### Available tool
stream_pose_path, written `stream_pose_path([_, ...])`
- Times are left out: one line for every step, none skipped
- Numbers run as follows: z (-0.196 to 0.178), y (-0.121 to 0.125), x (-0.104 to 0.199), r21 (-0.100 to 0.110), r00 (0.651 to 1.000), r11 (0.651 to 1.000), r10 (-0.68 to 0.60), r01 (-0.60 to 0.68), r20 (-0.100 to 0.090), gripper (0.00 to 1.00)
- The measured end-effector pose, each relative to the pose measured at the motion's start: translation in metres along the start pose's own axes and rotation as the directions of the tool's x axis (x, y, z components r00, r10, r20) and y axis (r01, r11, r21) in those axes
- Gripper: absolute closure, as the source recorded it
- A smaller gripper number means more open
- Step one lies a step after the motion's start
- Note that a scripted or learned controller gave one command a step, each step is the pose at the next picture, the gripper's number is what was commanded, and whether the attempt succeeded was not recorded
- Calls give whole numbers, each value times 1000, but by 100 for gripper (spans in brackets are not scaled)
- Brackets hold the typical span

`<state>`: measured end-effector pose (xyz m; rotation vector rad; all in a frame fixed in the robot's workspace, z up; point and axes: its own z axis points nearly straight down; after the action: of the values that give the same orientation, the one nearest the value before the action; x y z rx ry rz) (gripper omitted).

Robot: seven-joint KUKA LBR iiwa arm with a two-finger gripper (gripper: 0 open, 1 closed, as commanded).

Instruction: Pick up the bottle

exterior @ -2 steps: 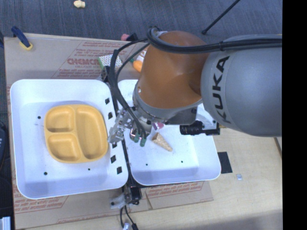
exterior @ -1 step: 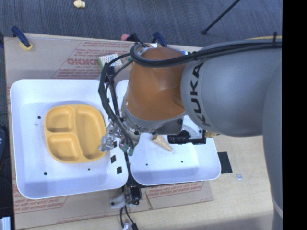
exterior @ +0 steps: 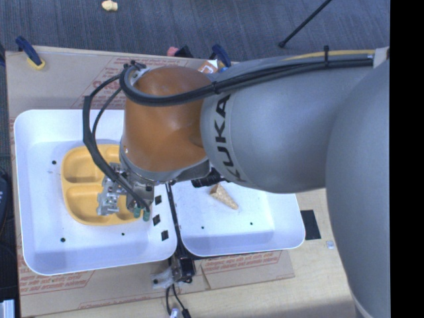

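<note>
Yellow divided tray (exterior: 79, 171) lies under the gripper (exterior: 119, 204); bottle unidentifiable.

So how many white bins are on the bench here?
2: the left bin holds a yellow divided tray; the right bin sits beside it, largely covered by the arm, so contents may be hidden.

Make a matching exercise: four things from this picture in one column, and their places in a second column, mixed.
Things:
1. yellow divided tray
2. pincer
3. tan wedge-shaped piece
4. small yellow scrap

Places:
A. on the carpet beyond the bench
B. in the right bin
C. in the left bin
D. over the tray's right edge

Pairs: 1-C, 2-D, 3-B, 4-A
</note>
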<state>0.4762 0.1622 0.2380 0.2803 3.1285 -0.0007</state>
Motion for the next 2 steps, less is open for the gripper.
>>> stream_pose_path([-10,0,-1,1,1000,1000,-3,3,1,100])
stream_pose_path([-16,-18,-4,0,976,976,-218,218,1,100])
